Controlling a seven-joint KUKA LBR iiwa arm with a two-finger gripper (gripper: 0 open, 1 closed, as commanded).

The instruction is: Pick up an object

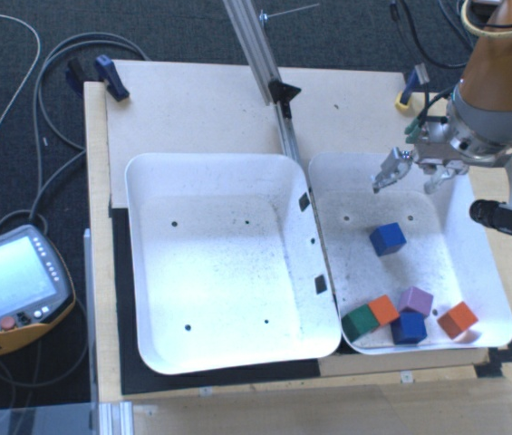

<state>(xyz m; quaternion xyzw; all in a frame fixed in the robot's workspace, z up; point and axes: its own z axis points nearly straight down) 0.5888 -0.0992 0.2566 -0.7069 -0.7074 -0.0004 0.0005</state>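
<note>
Several small blocks lie in the right bin. A blue cube sits alone near the middle of that bin. Along the near edge cluster a green block, an orange block, a purple block, a second blue block and another orange block. My gripper hangs over the far part of the right bin, above and slightly right of the lone blue cube. Its two fingers are spread apart with nothing between them.
The left bin stands beside the right one. A slanted metal rail crosses the bench behind the bins. A teach pendant and cables lie on the floor at left.
</note>
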